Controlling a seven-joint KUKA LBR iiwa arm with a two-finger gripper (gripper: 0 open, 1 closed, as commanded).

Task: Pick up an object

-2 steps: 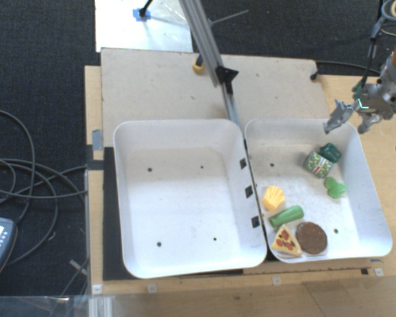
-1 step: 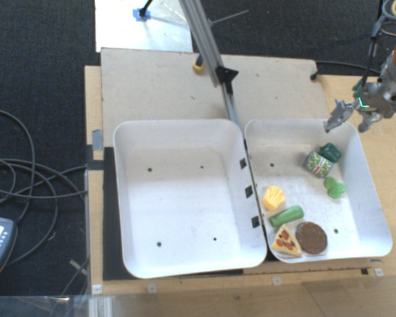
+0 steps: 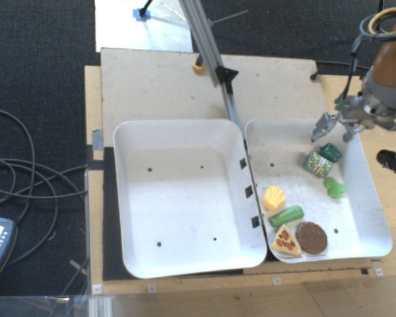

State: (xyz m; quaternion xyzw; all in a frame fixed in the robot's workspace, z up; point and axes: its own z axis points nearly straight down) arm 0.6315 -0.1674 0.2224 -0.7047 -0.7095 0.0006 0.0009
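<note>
Hovering spread and bare, tool (image 3: 336, 129) above green can (image 3: 321, 161).

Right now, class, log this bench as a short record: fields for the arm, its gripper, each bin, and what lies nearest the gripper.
arm: reaches in from the right, orange band above the wrist
gripper: over the right bin's far corner, jaws open, holding nothing
right bin: green can, dark green piece, green lump, yellow piece, green pickle, pizza slice, brown disc
left bin: white floor
nearest the gripper: dark green piece
</note>
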